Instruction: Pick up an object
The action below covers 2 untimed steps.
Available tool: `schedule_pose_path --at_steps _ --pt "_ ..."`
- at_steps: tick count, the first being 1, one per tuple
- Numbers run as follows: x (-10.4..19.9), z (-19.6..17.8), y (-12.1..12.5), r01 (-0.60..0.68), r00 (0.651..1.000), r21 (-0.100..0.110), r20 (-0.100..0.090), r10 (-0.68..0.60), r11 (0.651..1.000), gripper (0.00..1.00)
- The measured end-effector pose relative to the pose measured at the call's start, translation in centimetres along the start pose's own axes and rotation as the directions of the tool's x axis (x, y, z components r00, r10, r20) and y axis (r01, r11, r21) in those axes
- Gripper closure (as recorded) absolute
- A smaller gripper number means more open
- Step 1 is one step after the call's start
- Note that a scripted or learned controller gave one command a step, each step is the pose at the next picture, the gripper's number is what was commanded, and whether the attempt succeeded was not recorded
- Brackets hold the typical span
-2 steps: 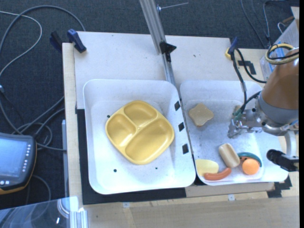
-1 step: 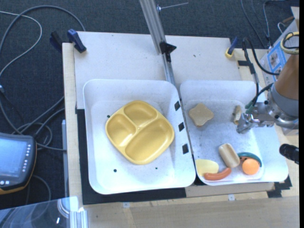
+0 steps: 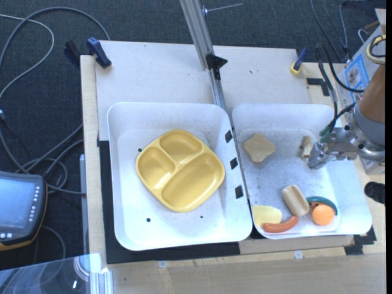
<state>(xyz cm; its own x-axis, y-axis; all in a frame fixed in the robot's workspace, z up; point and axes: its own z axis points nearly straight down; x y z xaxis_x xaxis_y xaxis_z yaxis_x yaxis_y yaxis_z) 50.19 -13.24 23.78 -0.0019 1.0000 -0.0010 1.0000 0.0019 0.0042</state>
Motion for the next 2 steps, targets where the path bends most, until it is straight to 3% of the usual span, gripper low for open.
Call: schedule_pose_path --at_steps 2 --pt "10.0 0.2 2.1 0.004 1.0 0.006 -0.003 -0.004 1.0 1.0"
